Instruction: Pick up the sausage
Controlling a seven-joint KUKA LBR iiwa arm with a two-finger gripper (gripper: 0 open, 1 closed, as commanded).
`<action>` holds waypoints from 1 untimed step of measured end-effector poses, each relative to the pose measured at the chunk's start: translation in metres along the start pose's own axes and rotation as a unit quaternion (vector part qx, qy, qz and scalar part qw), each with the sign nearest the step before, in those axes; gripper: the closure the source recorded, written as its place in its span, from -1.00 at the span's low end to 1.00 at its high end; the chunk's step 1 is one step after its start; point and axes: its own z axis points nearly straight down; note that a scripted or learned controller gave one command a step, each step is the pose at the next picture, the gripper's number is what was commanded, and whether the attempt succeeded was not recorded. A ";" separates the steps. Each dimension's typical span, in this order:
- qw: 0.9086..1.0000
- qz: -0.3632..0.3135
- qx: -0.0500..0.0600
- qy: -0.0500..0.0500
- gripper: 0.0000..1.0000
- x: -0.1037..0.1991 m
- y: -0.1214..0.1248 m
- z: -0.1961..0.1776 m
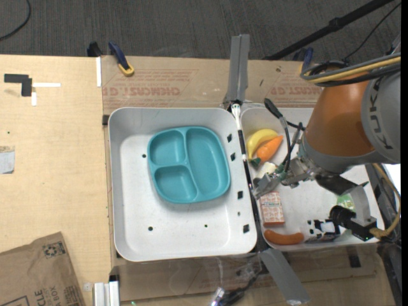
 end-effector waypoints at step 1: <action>1.000 0.029 0.001 -0.001 -1.00 0.131 0.041 0.023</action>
